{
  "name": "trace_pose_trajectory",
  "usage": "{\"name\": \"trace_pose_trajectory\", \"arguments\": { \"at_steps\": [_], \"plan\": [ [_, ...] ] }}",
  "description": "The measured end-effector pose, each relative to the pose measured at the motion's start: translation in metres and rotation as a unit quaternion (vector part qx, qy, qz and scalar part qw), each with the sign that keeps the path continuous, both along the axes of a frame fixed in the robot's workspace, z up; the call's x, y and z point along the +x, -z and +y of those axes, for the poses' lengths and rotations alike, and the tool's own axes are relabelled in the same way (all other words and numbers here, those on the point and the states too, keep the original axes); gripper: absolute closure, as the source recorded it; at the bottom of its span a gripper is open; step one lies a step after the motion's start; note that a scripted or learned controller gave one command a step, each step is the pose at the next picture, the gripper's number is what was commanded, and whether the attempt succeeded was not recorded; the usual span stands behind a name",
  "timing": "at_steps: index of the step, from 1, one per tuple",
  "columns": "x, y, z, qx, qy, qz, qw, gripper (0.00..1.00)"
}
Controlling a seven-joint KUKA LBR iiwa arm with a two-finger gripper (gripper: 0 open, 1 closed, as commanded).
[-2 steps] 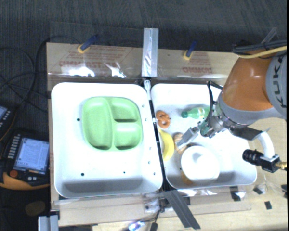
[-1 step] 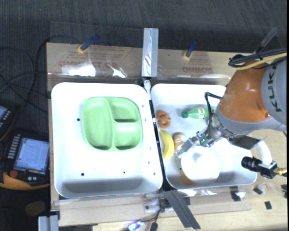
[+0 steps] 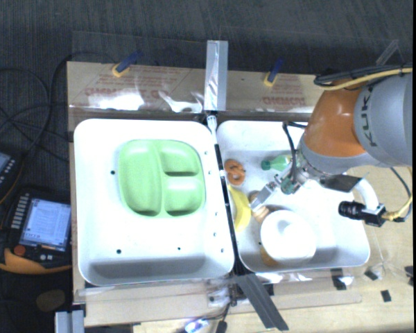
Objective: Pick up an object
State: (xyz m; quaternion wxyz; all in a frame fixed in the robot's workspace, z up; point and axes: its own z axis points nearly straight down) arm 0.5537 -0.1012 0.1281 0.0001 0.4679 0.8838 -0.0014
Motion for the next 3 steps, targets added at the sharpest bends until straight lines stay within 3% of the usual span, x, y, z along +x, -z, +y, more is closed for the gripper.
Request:
{"name": "trace_pose_trajectory", "arguments": {
  "at_steps": [1,2,3],
  "plan": [
    [-0.054,0.038,-0.007,0.0001,-0.045,-0.009,0.999,0.0],
    [-0.052,0.028,-0.006,0.0013,-0.045,-0.011,0.9989,1.0],
    [0.002,-0.014,-0.031,0.0002,0.023,-0.001,0.9997,1.0]
  ]
}}
